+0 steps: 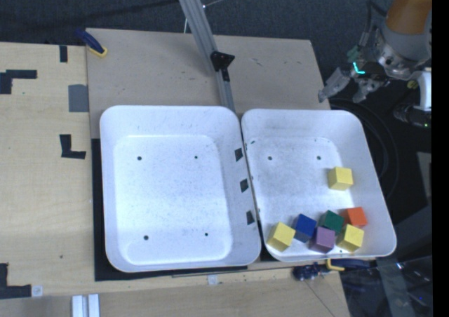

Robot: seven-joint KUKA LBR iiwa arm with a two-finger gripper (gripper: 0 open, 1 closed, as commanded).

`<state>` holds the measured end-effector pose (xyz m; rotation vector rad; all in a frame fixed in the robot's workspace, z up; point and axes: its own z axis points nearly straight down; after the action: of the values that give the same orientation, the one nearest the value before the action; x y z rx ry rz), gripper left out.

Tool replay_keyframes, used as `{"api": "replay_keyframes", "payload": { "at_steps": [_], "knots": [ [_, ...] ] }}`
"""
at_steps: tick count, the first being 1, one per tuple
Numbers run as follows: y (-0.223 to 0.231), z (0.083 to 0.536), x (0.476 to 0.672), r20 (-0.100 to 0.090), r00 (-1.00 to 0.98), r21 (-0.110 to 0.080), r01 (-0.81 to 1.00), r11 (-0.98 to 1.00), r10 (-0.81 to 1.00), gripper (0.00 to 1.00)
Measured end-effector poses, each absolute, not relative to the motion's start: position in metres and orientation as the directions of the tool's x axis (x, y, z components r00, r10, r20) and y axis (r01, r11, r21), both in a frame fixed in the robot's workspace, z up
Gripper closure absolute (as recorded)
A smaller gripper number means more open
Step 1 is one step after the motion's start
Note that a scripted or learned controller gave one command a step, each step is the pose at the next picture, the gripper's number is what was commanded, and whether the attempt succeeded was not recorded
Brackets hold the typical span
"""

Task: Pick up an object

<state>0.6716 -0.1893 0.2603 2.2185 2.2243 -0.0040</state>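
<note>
The light wooden bench [168, 63] takes most of the view, and a slanted grey metal bar [200, 21] crosses its top part. On the bench lie two shallow white plastic bins side by side. The left white bin [168, 116] has only bare floor with small dark dots. The right white bin [302, 120] holds all the small blocks.

The grey robot arm with the orange band [407, 7] stands at the upper right, outside the bins and beyond the bench corner. Its two-finger gripper [351, 84] hangs there above the dark floor, well apart from the blocks. The fingers look spread, with nothing between them.

In the right bin, one yellow cube [340, 178] lies alone near the right wall. The others are grouped at the near edge: a yellow cube [282, 236], a blue cube [304, 226] touching it, a purple cube [324, 238], a dark green cube [332, 221], an orange cube [356, 216] and another yellow cube [352, 238].
</note>
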Motion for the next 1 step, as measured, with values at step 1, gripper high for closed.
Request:
{"api": "replay_keyframes", "payload": {
  "at_steps": [1],
  "knots": [
    [-0.1838,0.1970,0.6752,0.000,-0.004,-0.007,1.000,0.004,1.000,0.00]
  ]
}}
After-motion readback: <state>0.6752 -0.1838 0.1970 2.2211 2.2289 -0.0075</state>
